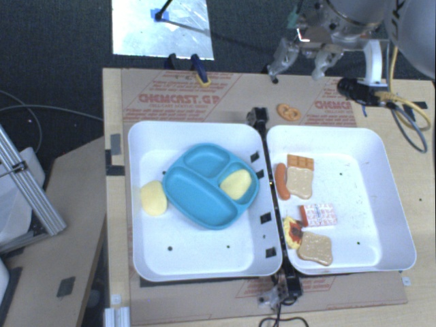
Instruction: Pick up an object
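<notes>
Cardboard-topped bench bears two white bins. Above its far edge the gripper (298, 63) hangs with fingers spread wide, holding nothing; the toast slice (299, 182) lies below it in the right bin (381, 203), nearer the camera.

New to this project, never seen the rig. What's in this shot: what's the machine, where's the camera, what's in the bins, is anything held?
One fixed camera looks down at a slant on a bench. The machine is a grey arm with an orange band, reaching in from the right. Its end effector has two fingers, spread apart with nothing between them, above the bench behind the bins. The left bin holds a blue plate with a yellow piece in one compartment, and another yellow piece beside the plate. The right bin holds toy food: toast, a sausage, a red-and-white box. A pretzel lies on the bench.
</notes>
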